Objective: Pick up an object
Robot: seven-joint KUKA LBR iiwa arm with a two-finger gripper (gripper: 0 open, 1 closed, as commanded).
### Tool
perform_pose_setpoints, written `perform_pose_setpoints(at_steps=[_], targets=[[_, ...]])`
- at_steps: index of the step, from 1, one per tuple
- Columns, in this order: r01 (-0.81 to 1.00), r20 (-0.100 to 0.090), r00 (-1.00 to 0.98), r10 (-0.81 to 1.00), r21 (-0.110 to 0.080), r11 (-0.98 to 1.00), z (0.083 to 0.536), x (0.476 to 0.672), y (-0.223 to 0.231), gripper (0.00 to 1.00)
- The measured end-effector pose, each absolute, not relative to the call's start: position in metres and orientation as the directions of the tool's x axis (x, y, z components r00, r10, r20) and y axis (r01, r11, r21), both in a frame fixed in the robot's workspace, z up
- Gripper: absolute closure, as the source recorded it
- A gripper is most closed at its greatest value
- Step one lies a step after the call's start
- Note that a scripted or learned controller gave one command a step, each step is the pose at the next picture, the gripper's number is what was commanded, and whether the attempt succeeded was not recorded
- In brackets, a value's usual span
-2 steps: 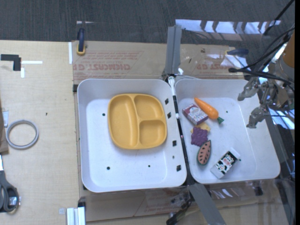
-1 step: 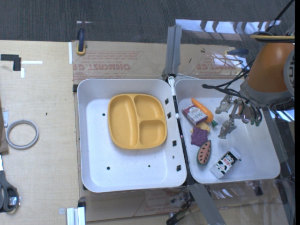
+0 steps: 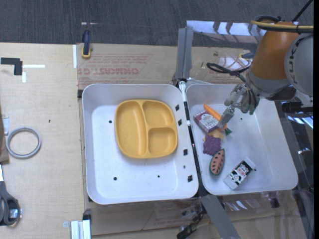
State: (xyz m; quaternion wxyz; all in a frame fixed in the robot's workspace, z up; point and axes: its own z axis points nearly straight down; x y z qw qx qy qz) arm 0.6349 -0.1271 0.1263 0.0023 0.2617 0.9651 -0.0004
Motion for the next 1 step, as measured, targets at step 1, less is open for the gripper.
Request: perform_pose_setpoints(at_steps=[1], targets=[[0.461,-0.003,-0.887,0.461,0.0,0.887,0.0927,0.6305,-0.1484,0.0]])
